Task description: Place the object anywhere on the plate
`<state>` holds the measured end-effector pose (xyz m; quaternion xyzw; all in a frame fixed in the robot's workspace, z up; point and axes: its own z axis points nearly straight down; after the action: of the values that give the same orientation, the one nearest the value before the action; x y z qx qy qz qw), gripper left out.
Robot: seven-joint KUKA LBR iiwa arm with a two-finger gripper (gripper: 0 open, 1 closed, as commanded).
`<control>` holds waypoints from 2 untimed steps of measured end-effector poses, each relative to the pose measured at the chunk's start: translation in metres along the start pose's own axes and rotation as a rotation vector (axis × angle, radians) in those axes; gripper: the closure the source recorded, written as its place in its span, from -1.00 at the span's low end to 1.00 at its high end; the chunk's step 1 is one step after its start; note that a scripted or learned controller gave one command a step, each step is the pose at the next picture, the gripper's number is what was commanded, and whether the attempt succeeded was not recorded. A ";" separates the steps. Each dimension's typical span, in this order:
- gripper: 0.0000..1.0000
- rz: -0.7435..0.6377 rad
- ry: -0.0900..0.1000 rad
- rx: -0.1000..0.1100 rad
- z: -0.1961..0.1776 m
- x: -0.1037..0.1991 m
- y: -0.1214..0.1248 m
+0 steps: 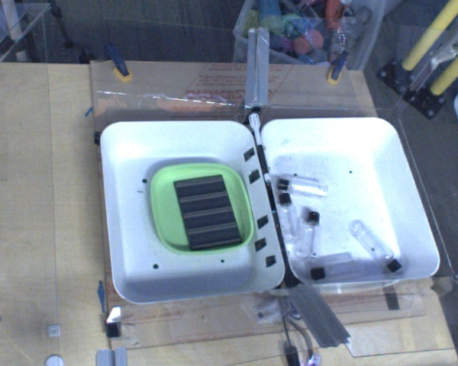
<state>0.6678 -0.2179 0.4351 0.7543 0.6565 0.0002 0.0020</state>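
Object (207, 212): black slab, four crosswise ridges
Long axis: far-to-near, near end angled right (lying on green plate (161, 204))
Gripper: state cannot be told

A pale wooden counter (38, 204) spreads left and near. Beyond its far edge the floor (153, 14) is dark grey. A clear tub (313, 14) of bright toys stands far right, with yellow tubes (443, 25) leaning beside it.
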 end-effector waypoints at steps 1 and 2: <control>-1.00 0.129 0.002 0.006 0.010 0.003 -0.002; -1.00 0.253 0.001 0.002 0.000 0.002 -0.001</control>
<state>0.6668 -0.2159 0.4348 0.8311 0.5561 0.0001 0.0011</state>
